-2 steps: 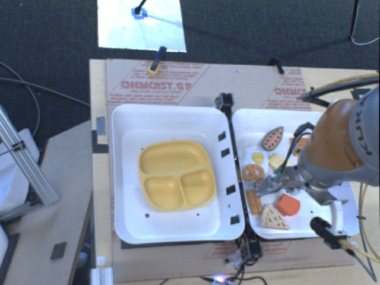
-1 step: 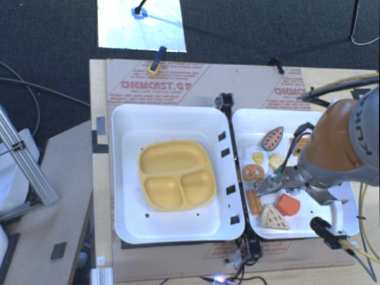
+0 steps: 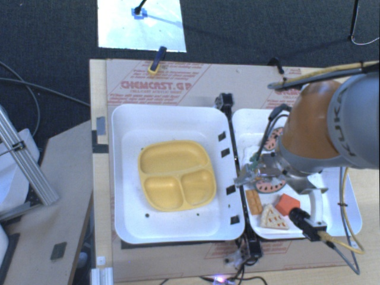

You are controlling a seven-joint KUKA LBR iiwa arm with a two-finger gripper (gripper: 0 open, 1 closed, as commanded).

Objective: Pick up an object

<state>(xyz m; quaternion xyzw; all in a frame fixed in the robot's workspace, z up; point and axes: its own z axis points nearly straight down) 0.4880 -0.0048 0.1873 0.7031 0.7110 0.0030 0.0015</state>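
Observation:
My gripper (image 3: 254,174) hangs low over the left part of the right bin (image 3: 355,218), under the grey arm with its orange band (image 3: 312,123). Just below it lie a round pepperoni-patterned piece (image 3: 270,186) and a tan ridged cracker stick (image 3: 254,202). An orange block (image 3: 288,203) and a pizza wedge (image 3: 273,219) sit near the bin's front. A second pepperoni-patterned piece (image 3: 274,139) shows behind the wrist. The arm hides much of the bin's middle.
The left bin (image 3: 127,159) holds a yellow divided plate (image 3: 176,174). A black divider with clips (image 3: 233,159) runs between the bins. Cables (image 3: 341,245) trail from the arm at the front right. A metal frame (image 3: 27,165) stands at the far left.

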